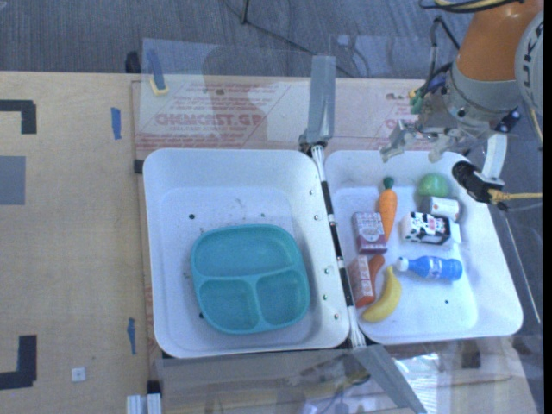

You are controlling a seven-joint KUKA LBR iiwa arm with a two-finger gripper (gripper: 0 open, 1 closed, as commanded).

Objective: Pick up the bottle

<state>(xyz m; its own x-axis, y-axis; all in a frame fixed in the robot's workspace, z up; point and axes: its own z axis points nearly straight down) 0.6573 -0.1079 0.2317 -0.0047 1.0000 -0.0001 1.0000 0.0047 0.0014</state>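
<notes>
The bottle (434, 268) is blue with a white cap and lies on its side in the right bin (496, 313), cap pointing left. It rests between the banana (385, 296) and the cow-patterned carton (428, 228). My gripper (419, 145) hangs over the far rim of the right bin, well above and behind the bottle, open with nothing between its fingers.
Sharing the right bin are a carrot (387, 207), a green apple (434, 185), a red box (369, 231) and an orange packet (361, 280). A teal divided plate (250, 277) lies in the left bin (172, 188). A grey post (322, 100) stands behind the bins.
</notes>
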